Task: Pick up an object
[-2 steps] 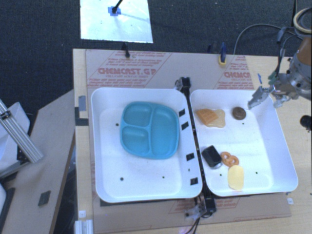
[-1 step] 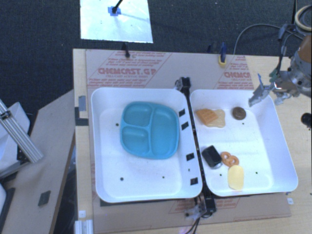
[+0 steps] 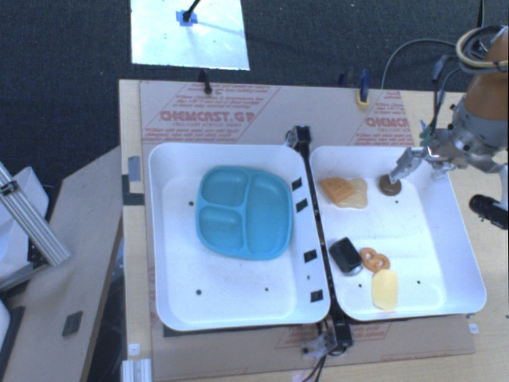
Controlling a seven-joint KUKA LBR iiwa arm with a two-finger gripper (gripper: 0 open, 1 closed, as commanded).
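Camera view: gripper [image 3: 395,178] low over the brown disc [image 3: 390,185], far end of the right bin [image 3: 465,249].
Whether it is parted or closed, I cannot tell. Disc looks small, stiff, light, flat; best pinched across its rim. Waffle [image 3: 344,192] lies just left.

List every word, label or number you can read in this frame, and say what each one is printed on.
"CHEMCAST G P", red print on the brown sheet behind the left bin; the last letters are uncertain.
"CHEMCAST", red, partly cut off, on the same sheet behind the right bin.
More red print at the sheet's front edge: too small to read.
Blue plate, food items, pincer: no text visible.
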